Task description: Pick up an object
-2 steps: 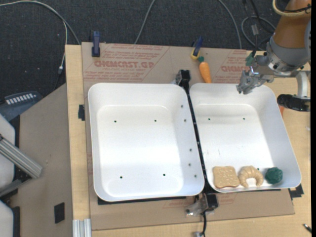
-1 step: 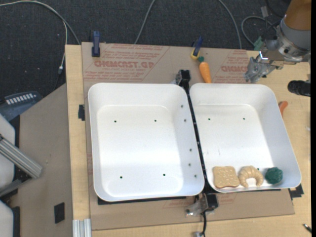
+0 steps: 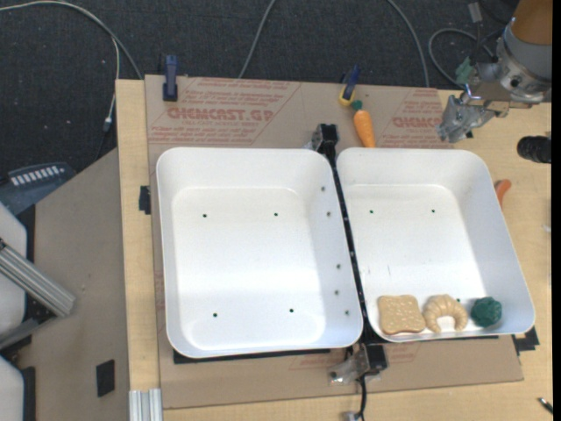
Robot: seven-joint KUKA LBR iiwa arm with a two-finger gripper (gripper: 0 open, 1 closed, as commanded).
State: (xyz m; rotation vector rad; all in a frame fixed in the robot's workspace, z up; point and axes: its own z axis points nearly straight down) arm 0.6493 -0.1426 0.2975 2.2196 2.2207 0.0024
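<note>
camera view: fixed look-down at a slant over a bench with two shallow white bins side by side.
bench (image 3: 131,235): pale wood-coloured board, red printed lettering along the far strip, dark carpet beyond.
left bin (image 3: 166,235): white, rounded corners, four small dark dots on the floor.
right bin (image 3: 491,191): white, touching the left bin along a dark seam, three items lined up against the near wall.
toast piece (image 3: 400,314): tan, squarish, flat on the right bin's floor, leftmost of the three, near the near-left corner.
croissant (image 3: 445,312): pale beige, curled, just beside the toast piece on its right, in the middle of the row.
green ball (image 3: 486,311): dark green, roundish, rightmost of the row, just beside the croissant, near the near-right corner.
carrot (image 3: 364,127): orange with a small green top, lying on the bench outside the bins, just beyond the right bin's far-left corner.
blue clamp (image 3: 169,76): at the far left edge of the bench.
second blue clamp (image 3: 351,83): at the far edge, just above the carrot.
arm (image 3: 526,42): grey, tan-orange band at the upper right corner, entering from the right.
gripper (image 3: 458,125): grey, above the bench beyond the right bin's far-right corner, well apart from the three items; nothing seen between the fingers; spread of the fingers too unclear to tell.
cables (image 3: 351,7): thin pale loops across the dark carpet behind the bench.
</note>
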